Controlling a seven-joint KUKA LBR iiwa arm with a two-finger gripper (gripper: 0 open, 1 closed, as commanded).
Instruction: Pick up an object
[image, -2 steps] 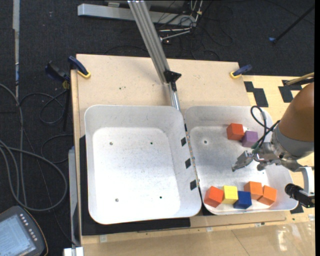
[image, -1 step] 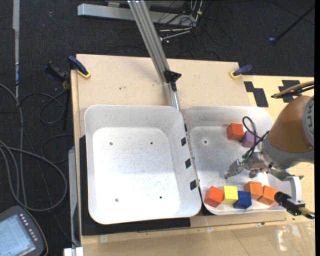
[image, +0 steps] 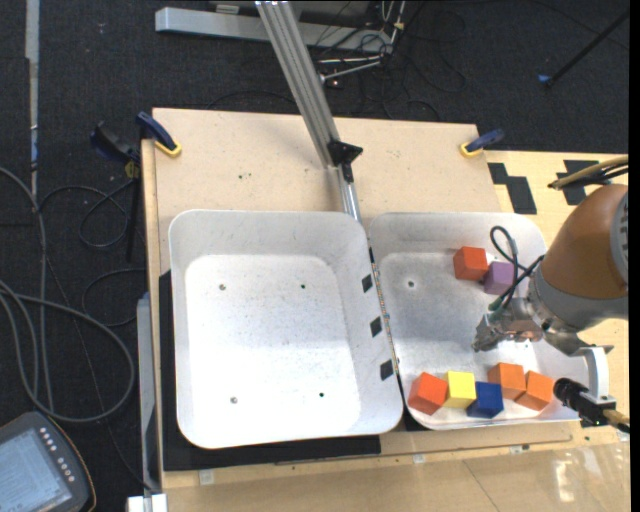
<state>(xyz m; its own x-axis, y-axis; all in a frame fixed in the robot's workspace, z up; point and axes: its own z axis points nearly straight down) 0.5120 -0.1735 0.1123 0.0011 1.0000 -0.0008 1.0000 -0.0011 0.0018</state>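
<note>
Blocks are your targets, and all lie in the right bin (image: 420, 270): an orange block (image: 470, 263) touching a purple block (image: 499, 277) near the far side, and along the near wall a row of an orange cube (image: 429, 392), a yellow cube (image: 461, 387), a blue cube (image: 488, 399) and two more orange pieces (image: 524, 384). Your pincer (image: 497, 332) hangs over the bin floor between the two groups, just below the purple block; nothing shows between its tips, and you cannot tell its spread. The left bin (image: 190, 300) sits beside it on the bench (image: 250, 150).
</note>
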